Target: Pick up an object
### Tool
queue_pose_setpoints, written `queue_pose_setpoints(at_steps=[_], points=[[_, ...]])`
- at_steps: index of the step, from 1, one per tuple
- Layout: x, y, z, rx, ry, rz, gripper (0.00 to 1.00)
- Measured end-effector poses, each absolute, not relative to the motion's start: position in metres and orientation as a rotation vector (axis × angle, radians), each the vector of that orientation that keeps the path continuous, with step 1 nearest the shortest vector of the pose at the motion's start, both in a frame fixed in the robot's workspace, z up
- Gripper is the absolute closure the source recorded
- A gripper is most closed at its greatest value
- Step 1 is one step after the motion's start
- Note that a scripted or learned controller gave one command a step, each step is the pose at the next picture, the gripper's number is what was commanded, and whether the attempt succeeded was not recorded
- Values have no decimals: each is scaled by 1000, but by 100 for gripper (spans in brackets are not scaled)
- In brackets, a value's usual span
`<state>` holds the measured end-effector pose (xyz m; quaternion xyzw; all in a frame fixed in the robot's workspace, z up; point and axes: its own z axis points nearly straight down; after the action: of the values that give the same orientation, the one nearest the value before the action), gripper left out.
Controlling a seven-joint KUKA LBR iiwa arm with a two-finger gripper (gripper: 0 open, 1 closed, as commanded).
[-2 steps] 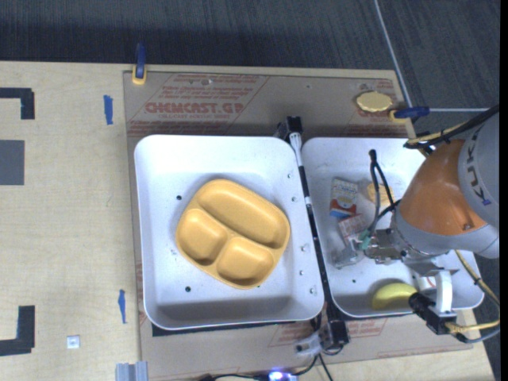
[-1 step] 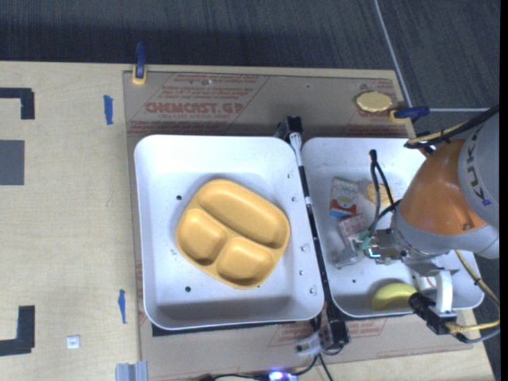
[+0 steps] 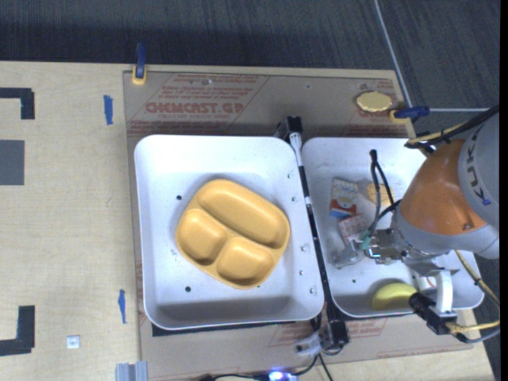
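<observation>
Where the bench fills my overhead camera view, I see two shallow white bins side by side on a brown board printed with red lettering. The left bin (image 3: 151, 213) sits in the middle of the frame and holds one thing: a yellow plastic tray (image 3: 232, 232) with three rounded compartments, lying upside down or bulging upward, tilted so its long side runs from upper left to lower right. It lies near the centre of that bin, apart from every wall.

The right bin (image 3: 329, 157) sits at the centre right of the frame. The arm (image 3: 444, 205) reaches in from the right edge, its orange band and grey wrist covering much of this bin. The gripper (image 3: 373, 247) is low over the middle of the right bin, with small green and metal parts showing at its tip. It is just beside a clear crumpled plastic packet (image 3: 347, 236), but I cannot tell from here whether they touch, and I cannot tell how the hand is set.

Above that packet, toward the upper part of the bin, lies a small white packet with red and blue print (image 3: 344, 194). A yellow banana-like object (image 3: 394, 294) lies at the lower edge of the right bin, just below the wrist. Black cables (image 3: 379, 182) loop across the upper part of this bin.

A round tan disc (image 3: 374, 101) rests on the board at the upper right of the frame.
</observation>
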<state>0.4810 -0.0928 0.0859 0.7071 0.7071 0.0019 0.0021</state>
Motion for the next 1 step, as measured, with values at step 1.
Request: queue_pose_setpoints(at_steps=[1], points=[[481,-95,86,2217,2221,6,0]])
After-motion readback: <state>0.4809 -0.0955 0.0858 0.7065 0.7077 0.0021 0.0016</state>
